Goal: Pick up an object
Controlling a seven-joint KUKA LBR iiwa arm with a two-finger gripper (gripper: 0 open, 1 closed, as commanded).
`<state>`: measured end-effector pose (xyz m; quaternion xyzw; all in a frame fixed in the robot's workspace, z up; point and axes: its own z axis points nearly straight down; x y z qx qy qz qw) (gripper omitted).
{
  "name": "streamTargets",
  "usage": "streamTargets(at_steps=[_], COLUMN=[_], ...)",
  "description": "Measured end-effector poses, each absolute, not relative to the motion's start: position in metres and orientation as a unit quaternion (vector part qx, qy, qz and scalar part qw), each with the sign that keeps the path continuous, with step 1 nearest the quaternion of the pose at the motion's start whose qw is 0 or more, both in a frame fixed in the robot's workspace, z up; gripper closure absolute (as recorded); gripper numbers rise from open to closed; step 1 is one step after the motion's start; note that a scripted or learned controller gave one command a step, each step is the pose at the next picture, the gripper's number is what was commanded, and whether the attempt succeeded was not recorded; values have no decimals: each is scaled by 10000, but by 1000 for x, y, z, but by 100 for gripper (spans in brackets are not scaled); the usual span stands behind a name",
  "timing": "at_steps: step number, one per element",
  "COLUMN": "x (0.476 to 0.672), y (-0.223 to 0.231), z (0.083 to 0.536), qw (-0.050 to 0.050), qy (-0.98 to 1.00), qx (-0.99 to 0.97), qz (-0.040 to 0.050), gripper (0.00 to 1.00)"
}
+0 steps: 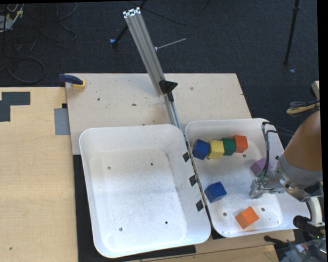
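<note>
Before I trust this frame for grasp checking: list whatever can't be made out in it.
- Gripper, camera view: too small and blurred to read.
- Purple block: partly covered by the cable and the arm.
- Arm: cut off by the right edge.
- Blue clamp: too small for detail.

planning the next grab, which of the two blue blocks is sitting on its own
The lower blue block, alone mid-bin. The other blue block heads a row with yellow, green and orange blocks.

A dark carpeted floor [214, 29] lies behind the bench, strewn with black cables [22, 65]. A pale wooden board [120, 100] carries the setup, beside a light wood tabletop [31, 186]. A slanted aluminium rail [148, 50] rises from the board
</note>
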<state>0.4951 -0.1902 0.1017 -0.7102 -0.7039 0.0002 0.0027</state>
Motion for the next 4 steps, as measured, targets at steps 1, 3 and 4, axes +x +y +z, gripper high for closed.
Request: streamTargets(at_steps=[1, 3, 4], x=[495, 498, 523], y=[-192, -188, -139], z=[165, 245, 251], qw=[-14, -2, 13], qy=[-7074, -7073, -7088], qx=[-7068, -7069, -7054], qz=[-8, -2, -3], gripper=[100, 100, 100])
